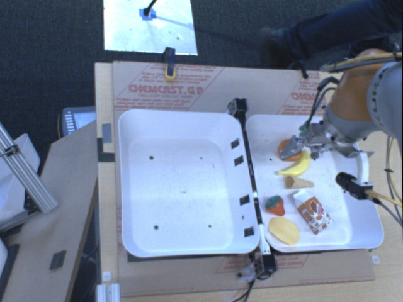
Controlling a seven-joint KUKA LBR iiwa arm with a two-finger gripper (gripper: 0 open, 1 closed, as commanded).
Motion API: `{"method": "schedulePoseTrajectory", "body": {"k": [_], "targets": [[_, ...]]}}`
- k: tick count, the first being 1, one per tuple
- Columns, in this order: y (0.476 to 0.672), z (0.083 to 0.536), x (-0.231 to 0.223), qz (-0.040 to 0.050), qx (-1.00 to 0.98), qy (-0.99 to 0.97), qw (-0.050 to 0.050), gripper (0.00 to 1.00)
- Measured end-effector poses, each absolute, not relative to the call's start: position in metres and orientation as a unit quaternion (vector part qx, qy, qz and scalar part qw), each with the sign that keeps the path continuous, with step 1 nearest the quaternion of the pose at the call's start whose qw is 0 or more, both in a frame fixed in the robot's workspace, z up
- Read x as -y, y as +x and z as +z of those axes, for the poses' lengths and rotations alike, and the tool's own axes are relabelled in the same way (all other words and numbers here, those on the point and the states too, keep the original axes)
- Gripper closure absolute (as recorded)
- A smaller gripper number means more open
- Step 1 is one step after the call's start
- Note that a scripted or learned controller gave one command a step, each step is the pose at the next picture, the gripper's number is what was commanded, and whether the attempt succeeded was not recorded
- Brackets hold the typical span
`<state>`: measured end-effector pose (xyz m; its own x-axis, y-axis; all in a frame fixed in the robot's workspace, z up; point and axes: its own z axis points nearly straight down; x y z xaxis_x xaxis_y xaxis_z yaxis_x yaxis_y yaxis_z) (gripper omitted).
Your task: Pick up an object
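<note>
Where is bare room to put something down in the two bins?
The left bin offers a wide bare floor between its walls and the central divider. The right bin is crowded: banana, strawberry, carton, lemon, with the gripper above.

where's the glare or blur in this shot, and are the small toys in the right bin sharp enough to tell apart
Camera view: the bright reflective sheet on the dark floor is washed out by glare; the two white plastic bins look evenly lit with soft shadows; the yellow toy banana, red-and-white carton and yellow oval toy are distinguishable but soft; the grey arm's gripper is blurry, its fingers unreadable.
</note>
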<state>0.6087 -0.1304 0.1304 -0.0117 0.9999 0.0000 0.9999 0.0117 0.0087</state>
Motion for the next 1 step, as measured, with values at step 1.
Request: {"method": "schedulePoseTrajectory", "body": {"k": [1], "targets": [[0.6289, 0.1455, 0.1521, 0.0014, -0.709, 0.706, 0.003, 0.0]]}}
